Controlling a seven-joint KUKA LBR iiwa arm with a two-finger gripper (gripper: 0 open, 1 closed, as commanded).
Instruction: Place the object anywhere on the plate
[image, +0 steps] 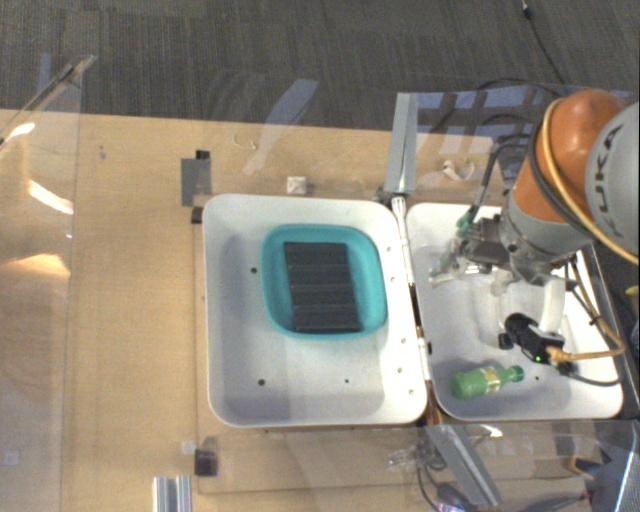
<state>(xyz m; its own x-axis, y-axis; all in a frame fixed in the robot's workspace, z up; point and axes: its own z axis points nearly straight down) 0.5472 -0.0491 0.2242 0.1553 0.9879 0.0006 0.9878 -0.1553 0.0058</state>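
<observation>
Your green bottle (487, 380) lies on its side by the right bin's (600, 408) front wall, so it could roll from a pinch. Beyond it the gripper (455, 262) hovers; you cannot tell whether its jaws are open. The dark ridged insert (320, 287) on the teal plate (272, 300) may tip the bottle off.

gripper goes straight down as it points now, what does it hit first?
Most likely the bare floor of the right bin. The gripper hangs over its far left part; the green bottle lies nearer the front, off that line. Depth is unclear.
</observation>
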